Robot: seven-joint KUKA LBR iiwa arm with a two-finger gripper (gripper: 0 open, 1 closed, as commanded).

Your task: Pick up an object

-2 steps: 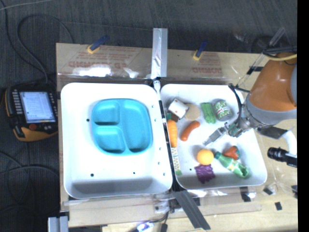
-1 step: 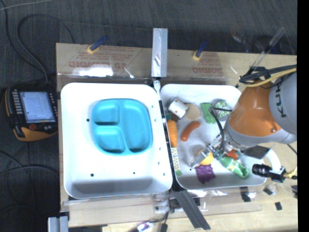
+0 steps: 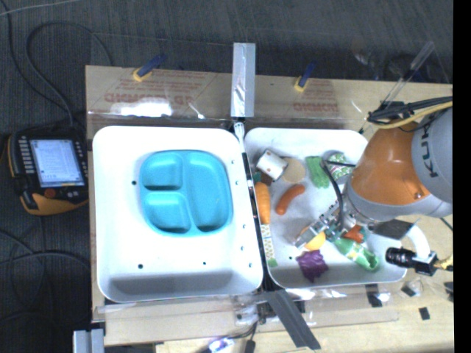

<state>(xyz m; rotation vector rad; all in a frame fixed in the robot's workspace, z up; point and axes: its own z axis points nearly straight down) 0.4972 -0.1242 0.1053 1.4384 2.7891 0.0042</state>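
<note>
Several toy foods crowd the right bin [image 3: 383, 276], carrot [image 3: 262, 201], sausage [image 3: 289, 198], purple piece [image 3: 312, 264], claw [image 3: 321, 229] low among them, grip state unclear, blue tray [image 3: 184, 190] in left bin [image 3: 118, 271], wooden worktop [image 3: 184, 87], dark carpet [image 3: 73, 20].

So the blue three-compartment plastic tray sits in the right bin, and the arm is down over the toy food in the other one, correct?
Not quite. The camera view shows the blue three-compartment plastic tray in the left white bin; the arm's gripper is down over the toy food in the right white bin.

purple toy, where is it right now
The purple grape-like toy lies in the right white bin near its front edge, just below a small yellow piece and left of a green toy.
</note>
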